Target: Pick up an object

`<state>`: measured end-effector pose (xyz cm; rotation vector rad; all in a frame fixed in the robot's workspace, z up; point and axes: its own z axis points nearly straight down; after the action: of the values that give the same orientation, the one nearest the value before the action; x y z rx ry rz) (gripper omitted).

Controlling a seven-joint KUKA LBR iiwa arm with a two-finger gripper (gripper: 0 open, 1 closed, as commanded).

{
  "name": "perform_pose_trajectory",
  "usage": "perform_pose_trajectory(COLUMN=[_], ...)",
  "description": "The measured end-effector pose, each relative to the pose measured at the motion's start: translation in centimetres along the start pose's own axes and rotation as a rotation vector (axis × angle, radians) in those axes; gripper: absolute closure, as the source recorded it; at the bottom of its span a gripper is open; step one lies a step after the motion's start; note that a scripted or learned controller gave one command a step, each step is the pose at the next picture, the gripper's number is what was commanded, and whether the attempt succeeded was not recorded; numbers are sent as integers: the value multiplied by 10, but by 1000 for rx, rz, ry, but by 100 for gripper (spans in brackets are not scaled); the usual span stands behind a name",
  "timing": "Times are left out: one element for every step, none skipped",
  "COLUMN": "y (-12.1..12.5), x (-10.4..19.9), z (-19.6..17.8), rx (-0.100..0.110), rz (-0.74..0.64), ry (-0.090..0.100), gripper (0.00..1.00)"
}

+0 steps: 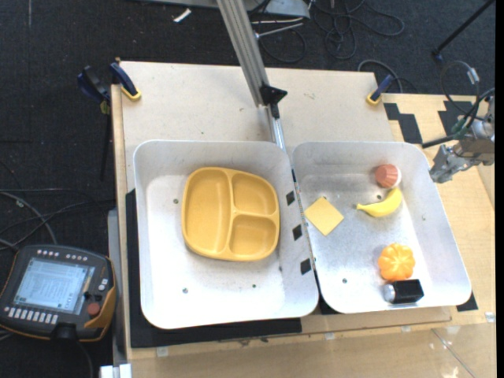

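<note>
I see my gripper point(446, 164) at the right edge of the view, hanging low and well out to the side, its metal end pointing left and slightly down, with cables trailing off behind it and the rest of my arm cut off by the frame.

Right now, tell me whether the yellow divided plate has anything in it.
Empty. The yellow divided plate lies flat in the left bin, and all three compartments show bare yellow.
</note>
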<state>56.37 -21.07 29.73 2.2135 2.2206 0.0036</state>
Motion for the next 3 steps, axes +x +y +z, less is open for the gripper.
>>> perform_pose_trajectory(y=[14, 35, 48], x=[42, 92, 142], z=[13, 17, 16], rx=[6, 5, 4], rz=[-4, -5, -5], ry=[3, 4, 3], gripper=[100, 100, 100])
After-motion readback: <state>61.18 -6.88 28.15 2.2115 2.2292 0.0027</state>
